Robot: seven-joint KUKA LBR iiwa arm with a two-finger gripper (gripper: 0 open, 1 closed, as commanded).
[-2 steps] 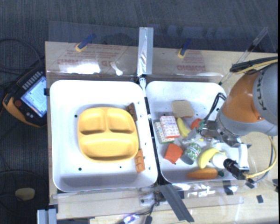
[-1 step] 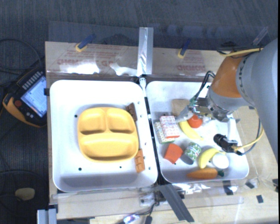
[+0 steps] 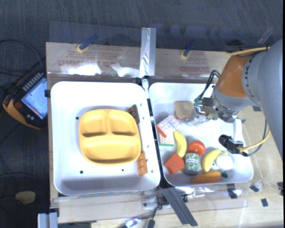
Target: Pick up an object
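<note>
The gripper (image 3: 203,112) hangs low over 1 bin's (image 3: 247,175) toy food (finger state indiscernible), beside the bread slice (image 3: 183,109), presumably its target.

Pincer (image 3: 203,112) low in right bin (image 3: 247,175), beside bread slice (image 3: 183,109).

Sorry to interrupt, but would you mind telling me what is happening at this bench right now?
A grey robot arm reaches in over the right bin, its end effector low near a tan, bread-like piece. Toy food is piled in that bin: two bananas, a tomato and a carrot. The left bin holds a yellow divided tray. Nothing looks lifted yet.
</note>
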